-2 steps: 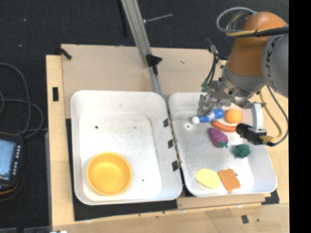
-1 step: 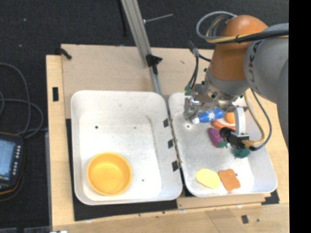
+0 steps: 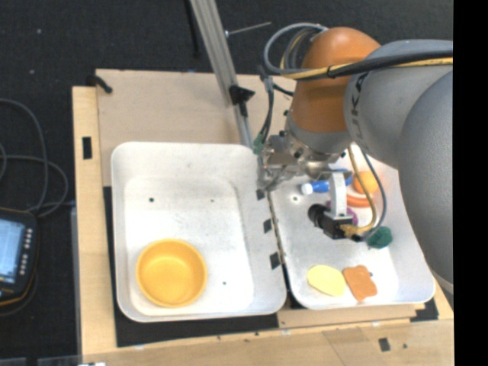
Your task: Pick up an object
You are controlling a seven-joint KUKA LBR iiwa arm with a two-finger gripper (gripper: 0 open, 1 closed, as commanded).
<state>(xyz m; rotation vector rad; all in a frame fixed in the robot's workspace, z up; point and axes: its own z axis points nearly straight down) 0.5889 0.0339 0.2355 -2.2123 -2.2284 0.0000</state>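
Your end effector [image 3: 284, 168] hung low over the right bin's [image 3: 404, 280] upper-left corner; I could not tell its state. The nearest candidates, a yellow piece [image 3: 326, 280] and orange piece [image 3: 360, 282], lay toward the bin's front edge, side by side.

Most of the left bin [image 3: 183, 197] is left open; only a yellow bowl [image 3: 171, 271] is seated in its near left corner, so passage is offered across the far and right parts. The right bin [image 3: 404, 284] is crowded: its far half is covered by the arm [image 3: 366, 90] and gripper [image 3: 278, 170], and cables [image 3: 366, 204] are looped over the middle. Near the front rim, 2 flat pieces, yellow [image 3: 326, 280] and orange [image 3: 360, 282], are laid side by side. A metal post [image 3: 221, 59] is slanted over the far counter [image 3: 168, 105].
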